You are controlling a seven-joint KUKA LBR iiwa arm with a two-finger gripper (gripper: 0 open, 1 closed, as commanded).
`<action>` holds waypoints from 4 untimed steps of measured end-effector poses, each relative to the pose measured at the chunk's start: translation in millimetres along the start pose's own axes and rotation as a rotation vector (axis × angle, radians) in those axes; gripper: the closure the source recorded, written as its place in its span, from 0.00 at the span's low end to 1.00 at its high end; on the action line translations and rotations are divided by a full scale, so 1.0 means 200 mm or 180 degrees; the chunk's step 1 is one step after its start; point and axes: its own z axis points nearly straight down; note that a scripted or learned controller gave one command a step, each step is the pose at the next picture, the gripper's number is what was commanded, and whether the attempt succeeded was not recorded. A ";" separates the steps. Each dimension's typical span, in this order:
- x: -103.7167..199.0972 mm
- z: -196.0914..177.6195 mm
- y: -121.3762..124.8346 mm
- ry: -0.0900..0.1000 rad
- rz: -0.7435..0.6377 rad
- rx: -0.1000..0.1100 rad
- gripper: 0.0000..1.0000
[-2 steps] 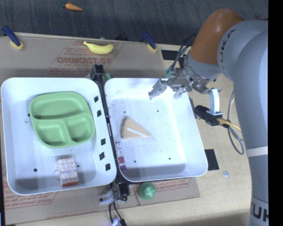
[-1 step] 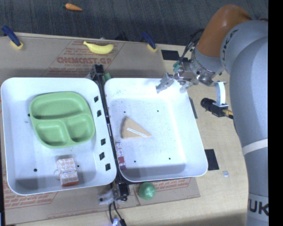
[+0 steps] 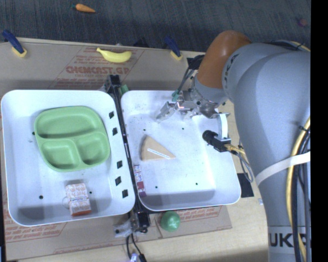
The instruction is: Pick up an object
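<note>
Tray (image 3: 71, 137) and carton (image 3: 78, 198) in left bin (image 3: 11, 162); wedge (image 3: 156, 149) in right bin (image 3: 208, 184)

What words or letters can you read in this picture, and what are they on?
"UK", white letters cut off at the edge, on the grey arm.
Red printing on the cardboard sheet above the bins: too blurred to read.
Small packet in the left bin: print too small to read.

Grey arm reaching in from the right, pincer (image 3: 167, 111) lowered, fingers parted
</note>
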 end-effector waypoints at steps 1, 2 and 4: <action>0.00 -0.06 0.01 -0.0002 -0.0011 -0.0005 1.00; 0.20 -0.44 0.01 0.0000 0.0003 -0.0019 1.00; -0.04 0.00 -0.15 -0.0007 0.0005 -0.0001 0.00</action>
